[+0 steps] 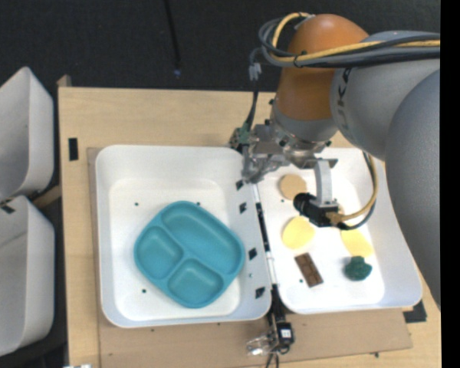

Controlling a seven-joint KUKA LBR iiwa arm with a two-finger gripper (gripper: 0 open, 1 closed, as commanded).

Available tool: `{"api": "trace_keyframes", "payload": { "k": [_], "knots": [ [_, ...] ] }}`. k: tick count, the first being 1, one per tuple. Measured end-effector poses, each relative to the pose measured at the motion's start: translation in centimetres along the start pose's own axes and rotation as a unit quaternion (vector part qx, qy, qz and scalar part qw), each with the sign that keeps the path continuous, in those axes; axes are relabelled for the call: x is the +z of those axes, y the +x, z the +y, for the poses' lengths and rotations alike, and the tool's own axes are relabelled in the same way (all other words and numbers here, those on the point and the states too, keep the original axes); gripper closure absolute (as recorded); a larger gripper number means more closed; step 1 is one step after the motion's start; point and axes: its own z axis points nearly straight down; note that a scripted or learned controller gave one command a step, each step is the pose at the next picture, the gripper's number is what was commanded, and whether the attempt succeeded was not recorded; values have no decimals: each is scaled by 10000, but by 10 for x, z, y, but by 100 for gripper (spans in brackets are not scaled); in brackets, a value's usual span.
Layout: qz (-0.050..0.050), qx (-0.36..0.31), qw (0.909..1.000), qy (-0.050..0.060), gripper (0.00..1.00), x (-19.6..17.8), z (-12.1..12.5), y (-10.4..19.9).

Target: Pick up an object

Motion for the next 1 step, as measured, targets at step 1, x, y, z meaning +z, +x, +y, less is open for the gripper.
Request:
{"api": "trace_keyframes", "payload": {
  "k": [1],
  "knots": [
    [9, -9, 10000, 13, 100, -7, -14, 44]
  ]
}}
